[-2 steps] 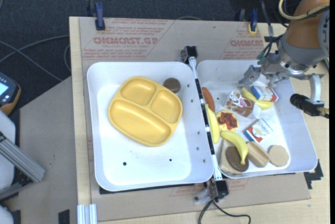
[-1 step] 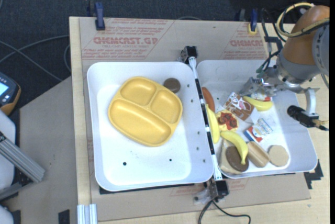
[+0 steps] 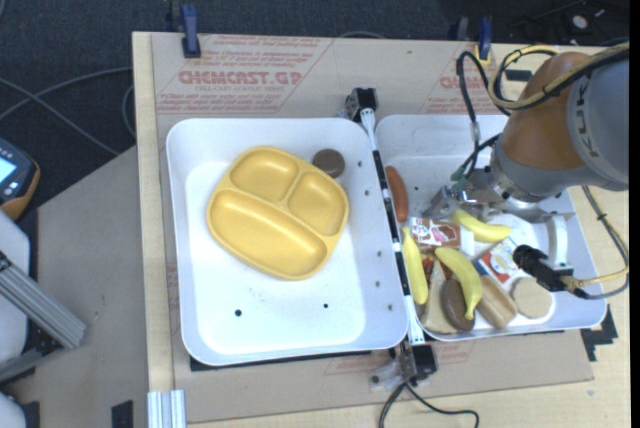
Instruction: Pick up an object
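Observation:
The right bin point(image 3: 425, 132) holds a heap of toy food. In it lie a red sausage point(image 3: 397, 191) by the left wall, a yellow banana point(image 3: 413, 268) along that wall, and a second banana point(image 3: 462, 271). A third banana point(image 3: 482, 227) lies higher up, and a brown oval piece point(image 3: 457, 304) and a pale round piece point(image 3: 533, 300) lie at the front. My gripper point(image 3: 463, 199) hangs low over the middle of this bin, just above the third banana and a red-and-white packet point(image 3: 432, 234). The wrist hides its tip.
The left bin point(image 3: 200, 316) carries a yellow divided plate point(image 3: 275, 211) and a small brown round object point(image 3: 328, 162) near its back right corner. A black clamp point(image 3: 362, 101) sits at the back where the two bins meet. Cables point(image 3: 480, 81) loop by the arm at the back right.

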{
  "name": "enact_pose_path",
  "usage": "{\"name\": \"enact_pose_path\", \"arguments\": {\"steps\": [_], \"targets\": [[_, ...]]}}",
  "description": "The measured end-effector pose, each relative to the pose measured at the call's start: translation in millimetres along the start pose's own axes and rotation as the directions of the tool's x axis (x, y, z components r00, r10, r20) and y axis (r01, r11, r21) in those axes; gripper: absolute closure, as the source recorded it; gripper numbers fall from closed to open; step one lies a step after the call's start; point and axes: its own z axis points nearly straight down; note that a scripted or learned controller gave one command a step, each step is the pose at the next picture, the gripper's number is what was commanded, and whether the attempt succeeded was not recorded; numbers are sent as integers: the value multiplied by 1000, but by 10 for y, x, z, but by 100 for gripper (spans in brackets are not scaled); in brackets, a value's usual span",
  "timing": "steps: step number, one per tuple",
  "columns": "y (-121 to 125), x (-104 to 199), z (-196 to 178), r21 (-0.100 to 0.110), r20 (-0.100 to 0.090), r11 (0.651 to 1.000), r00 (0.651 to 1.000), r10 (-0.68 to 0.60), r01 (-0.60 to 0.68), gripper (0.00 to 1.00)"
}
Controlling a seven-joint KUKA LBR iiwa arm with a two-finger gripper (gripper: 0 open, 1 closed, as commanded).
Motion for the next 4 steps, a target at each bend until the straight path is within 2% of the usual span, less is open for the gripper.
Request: {"name": "enact_pose_path", "arguments": {"steps": [1, 2, 3, 4], "targets": [[279, -688, -1142, -18, 11, 1000, 1000, 7, -7, 0], [-97, -716, -58, -3, -2, 1000, 1000, 8, -8, 0], [-411, -315, -25, -11, 7, 1000, 1000, 4, -4, 0], [845, -752, -15, -16, 9, 1000, 1000, 0, 0, 0]]}}
